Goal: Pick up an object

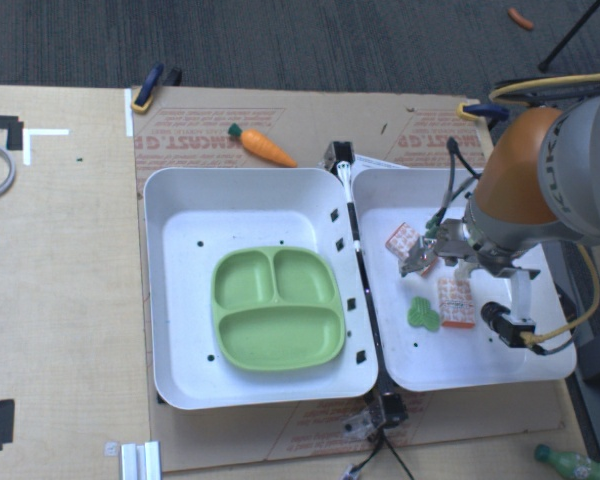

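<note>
The hand (423, 256) hangs low in the right bin (500, 368); I cannot tell its grip. Just beside it, a red-and-white packet (455, 301) lies flat, long axis running near-to-far, touching a green piece (423, 315).

Bench (60, 298): two white bins (170, 298), toy carrot (264, 146), cardboard sheet (310, 118).
</note>
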You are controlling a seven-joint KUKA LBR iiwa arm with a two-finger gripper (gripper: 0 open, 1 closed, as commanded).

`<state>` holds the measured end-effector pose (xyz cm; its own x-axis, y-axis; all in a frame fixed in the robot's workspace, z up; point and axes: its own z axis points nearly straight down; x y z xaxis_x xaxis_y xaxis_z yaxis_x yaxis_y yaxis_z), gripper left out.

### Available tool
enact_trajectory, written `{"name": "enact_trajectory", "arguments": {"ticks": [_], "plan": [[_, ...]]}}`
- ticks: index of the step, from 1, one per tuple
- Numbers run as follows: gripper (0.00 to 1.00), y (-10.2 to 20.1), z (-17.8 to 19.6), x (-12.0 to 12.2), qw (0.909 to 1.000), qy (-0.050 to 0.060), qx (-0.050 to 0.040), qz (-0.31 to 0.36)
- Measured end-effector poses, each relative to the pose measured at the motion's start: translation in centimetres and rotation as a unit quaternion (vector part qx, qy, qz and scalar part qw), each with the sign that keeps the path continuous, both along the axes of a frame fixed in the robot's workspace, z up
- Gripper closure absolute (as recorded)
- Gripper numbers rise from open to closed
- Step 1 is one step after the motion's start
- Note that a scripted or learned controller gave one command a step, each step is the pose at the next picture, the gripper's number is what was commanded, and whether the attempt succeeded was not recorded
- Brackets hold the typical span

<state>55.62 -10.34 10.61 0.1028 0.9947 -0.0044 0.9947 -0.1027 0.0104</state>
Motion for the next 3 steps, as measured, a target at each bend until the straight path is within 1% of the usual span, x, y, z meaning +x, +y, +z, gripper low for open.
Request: {"name": "enact_trajectory", "arguments": {"ticks": [1,2,3], "plan": [[0.0,0.4,-1.4,4.6,0.9995,0.005,0.0025,0.03],[1.0,0.4,-0.4,4.6,0.9996,0.005,0.0023,0.029],[1.0,-1.5,9.2,1.6,0.9843,0.004,0.0007,0.176]]}}
